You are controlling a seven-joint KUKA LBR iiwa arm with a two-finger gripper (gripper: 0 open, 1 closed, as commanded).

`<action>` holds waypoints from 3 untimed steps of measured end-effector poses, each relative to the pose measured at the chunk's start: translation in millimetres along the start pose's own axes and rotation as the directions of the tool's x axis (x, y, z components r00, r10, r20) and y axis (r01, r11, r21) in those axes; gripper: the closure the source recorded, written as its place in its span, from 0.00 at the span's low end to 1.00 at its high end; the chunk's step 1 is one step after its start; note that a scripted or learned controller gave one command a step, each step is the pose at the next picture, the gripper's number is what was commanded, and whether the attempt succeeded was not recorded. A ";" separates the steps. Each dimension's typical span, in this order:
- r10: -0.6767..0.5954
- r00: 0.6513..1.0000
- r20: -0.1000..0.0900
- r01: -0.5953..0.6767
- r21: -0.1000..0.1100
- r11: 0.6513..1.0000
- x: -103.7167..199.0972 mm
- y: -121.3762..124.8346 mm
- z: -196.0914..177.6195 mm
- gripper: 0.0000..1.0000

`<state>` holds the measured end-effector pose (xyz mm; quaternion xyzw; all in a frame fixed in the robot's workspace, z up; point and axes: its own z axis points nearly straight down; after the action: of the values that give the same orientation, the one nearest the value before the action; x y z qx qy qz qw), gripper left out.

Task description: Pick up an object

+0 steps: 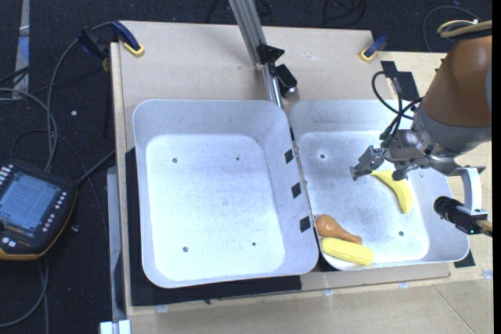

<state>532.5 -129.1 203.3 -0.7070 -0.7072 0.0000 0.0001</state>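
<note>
The grey two-finger gripper (pixel 381 163) hovered, fingers spread, over the curved yellow plastic banana (pixel 398 190): light, stiff, slick; best pinched mid-body.

You are looking at an evenly lit scene, with soft light falling from overhead and no hard-edged shadows. The two white bins (pixel 211 192) come up bright, close to washed out on their floors, yet you can still read the fine grey speckle on them. The desk (pixel 196 66) shows a flat pale tan without glare. Around it the floor (pixel 47 27) drops off to dark. Focus is only moderate: you will find cable edges and small parts slightly soft and grainy. The arm (pixel 466 94) carries a dull sheen on its orange band, and a faint shadow lies beneath it on the right bin's floor.
</note>
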 end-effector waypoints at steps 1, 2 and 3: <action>0.001 1.000 -0.001 -0.001 0.005 1.000 -1.1 -5.8 61.4 0.00; 0.001 1.000 0.000 -0.001 0.002 1.000 -1.2 -6.2 108.9 0.00; 0.001 1.000 0.000 -0.001 -0.001 1.000 -1.1 -5.5 97.7 1.00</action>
<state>527.0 -130.3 105.6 -0.7072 -0.7070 -0.0003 -0.0003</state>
